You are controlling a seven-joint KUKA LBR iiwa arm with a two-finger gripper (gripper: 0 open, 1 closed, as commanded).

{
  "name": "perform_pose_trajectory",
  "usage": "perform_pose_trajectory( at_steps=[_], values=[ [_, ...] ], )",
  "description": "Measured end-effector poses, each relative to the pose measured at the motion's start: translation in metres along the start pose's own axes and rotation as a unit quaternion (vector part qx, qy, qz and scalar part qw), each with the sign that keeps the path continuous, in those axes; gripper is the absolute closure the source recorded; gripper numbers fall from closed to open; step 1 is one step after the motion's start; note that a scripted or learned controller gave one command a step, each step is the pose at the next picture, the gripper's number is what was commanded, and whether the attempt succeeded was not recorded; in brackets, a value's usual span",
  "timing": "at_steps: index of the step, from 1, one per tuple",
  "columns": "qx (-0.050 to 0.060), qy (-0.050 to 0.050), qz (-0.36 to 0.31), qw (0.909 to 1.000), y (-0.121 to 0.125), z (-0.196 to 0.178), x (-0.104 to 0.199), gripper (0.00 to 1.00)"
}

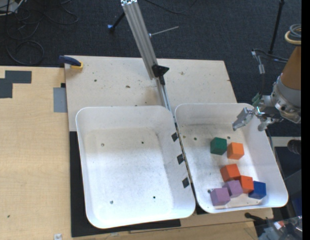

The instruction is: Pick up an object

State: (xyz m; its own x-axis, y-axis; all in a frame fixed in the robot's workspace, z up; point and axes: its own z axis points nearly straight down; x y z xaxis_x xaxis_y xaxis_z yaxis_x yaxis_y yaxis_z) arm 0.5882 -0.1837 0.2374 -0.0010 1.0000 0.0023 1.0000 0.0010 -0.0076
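My gripper sits over the upper right corner of the right bin, fingers spread apart with nothing between them. One finger points left and down toward the bin floor, the other sits near the bin's right rim. My arm comes in from the right edge, orange band above the wrist.

Closest objects: green cube, below and left of my gripper, apart from it. Orange cube just beside the green one on its right, roughly below my gripper. Neither touches my fingers.

Farther down the same bin, a cluster near the lower right corner: red-orange cube, another orange-red cube, blue cube at the rim, two purple cubes on the left of the cluster. These lie packed close, some touching; well apart from my gripper.

Left bin is beside the right bin, rims meeting in the middle with small black clips along the seam. Both bins rest on the counter. A slanted aluminium post rises behind the bins. Small blue and yellow clamp at the counter's far left corner.
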Motion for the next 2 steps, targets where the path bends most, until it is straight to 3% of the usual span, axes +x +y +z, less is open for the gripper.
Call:
perform_pose_trajectory(
  at_steps=[1,2],
  values=[
    [-0.002,-0.001,0.0,1.0,0.001,-0.003,0.0,0.0],
    [0.0,0.0,0.0,1.0,0.007,0.06,0.003,0.0]
  ],
)
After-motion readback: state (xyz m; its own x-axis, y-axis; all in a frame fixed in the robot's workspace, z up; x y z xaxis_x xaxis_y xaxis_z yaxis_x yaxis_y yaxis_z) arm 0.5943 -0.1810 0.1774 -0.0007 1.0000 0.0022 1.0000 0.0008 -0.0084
